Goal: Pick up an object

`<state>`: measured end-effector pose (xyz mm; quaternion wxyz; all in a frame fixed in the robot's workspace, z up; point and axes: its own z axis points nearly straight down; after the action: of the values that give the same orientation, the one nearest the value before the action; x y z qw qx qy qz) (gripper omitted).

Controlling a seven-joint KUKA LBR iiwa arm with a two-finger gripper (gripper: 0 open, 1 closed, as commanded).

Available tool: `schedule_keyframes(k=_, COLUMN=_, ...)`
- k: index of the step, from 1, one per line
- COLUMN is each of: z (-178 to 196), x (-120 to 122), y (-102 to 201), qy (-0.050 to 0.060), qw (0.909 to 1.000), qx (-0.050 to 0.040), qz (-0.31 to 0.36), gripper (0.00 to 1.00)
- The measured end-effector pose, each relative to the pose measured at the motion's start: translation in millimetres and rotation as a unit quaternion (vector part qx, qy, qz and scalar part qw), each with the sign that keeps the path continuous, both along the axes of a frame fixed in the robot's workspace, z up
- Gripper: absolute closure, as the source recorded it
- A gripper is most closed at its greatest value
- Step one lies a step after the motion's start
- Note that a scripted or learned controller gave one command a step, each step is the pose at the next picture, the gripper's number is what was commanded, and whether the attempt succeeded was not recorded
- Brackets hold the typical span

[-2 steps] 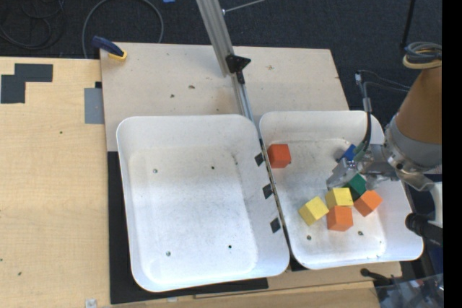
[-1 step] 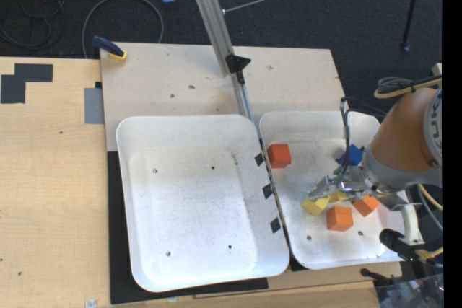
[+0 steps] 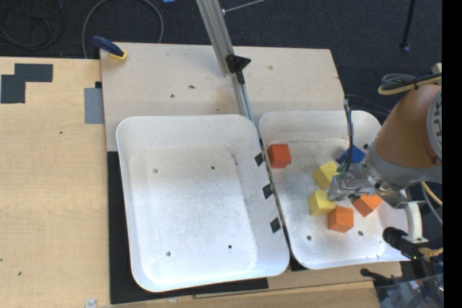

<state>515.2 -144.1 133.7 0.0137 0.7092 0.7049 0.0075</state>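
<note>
We are lowering the gripper into the right bin among the blocks, just beside a yellow block, finger state impossible to tell, so we are judging it best to centre over one block, clear of its neighbours.

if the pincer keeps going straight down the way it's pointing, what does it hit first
Probably the lower yellow plastic cube in the right white bin: the pincer hangs just above and beside it. Depth is unclear, so it might instead meet the bin floor.

Arm reaching in, end effector lowered
</note>
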Motion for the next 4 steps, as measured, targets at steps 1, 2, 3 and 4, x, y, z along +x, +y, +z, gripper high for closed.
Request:
schedule_keyframes(k=1, z=-0.3, x=-0.1, y=-1.0, qy=0.0, qw=1.0, qx=-0.0005, qz=-0.002, gripper=0.0)
schedule_keyframes(k=2, z=36.2, x=-3.0, y=-1.5, qy=0.015, qw=0.9999, qx=0.0045, qz=0.003, gripper=0.0)
schedule_keyframes(k=3, z=-20.7, x=16.7, y=7.3, qy=0.015, qw=0.9999, qx=0.0044, qz=0.003, gripper=0.0)
schedule_keyframes(k=4, z=-43.8, x=105.1, y=-8.6, qy=0.014, qw=0.9999, qx=0.0036, qz=0.005, gripper=0.0)
